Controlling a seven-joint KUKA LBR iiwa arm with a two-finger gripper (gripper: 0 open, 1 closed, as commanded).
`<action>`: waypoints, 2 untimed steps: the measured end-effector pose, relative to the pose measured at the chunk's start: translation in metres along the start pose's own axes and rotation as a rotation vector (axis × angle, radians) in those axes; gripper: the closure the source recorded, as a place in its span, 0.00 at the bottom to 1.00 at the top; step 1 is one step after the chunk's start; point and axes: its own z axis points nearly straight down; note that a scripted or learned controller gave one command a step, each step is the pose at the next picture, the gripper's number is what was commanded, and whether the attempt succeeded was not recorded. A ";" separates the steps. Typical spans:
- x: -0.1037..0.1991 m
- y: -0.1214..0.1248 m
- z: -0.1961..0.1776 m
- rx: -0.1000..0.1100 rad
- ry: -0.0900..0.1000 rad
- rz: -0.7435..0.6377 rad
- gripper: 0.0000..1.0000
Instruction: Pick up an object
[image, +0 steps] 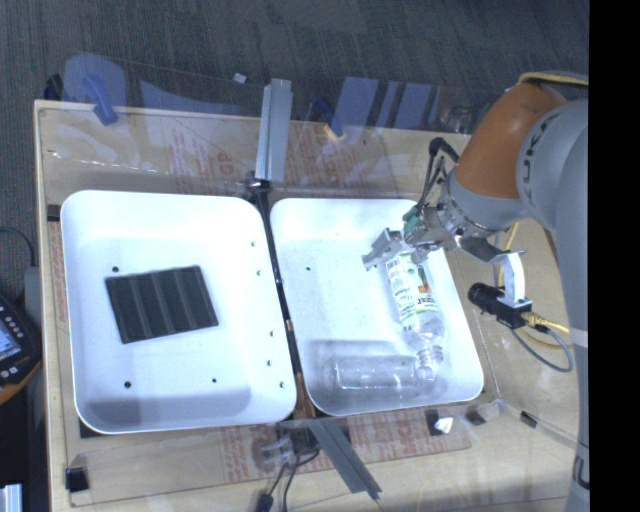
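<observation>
- Camera view: the gripper (400, 243) hangs over the far end of a labelled clear plastic bottle (412, 302) lying in the right bin (300, 300); whether it is apart or together I cannot tell.
- Risk (a judgement): the round, slick bottle could roll or squirt free, nudging the second clear bottle (378, 373) near the front wall.
- The arm (520, 150) reaches in from the right, wrist angled down-left.
- A dark ridged pad (161, 302) lies in the left bin (80, 300).

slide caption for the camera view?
KUKA gripper poised over a labelled clear bottle in the right bin; left bin holds a dark ridged panel.
</observation>
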 end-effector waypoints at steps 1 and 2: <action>0.001 0.009 0.021 0.002 0.003 -0.048 0.00; 0.000 0.020 0.009 0.000 0.000 -0.092 0.00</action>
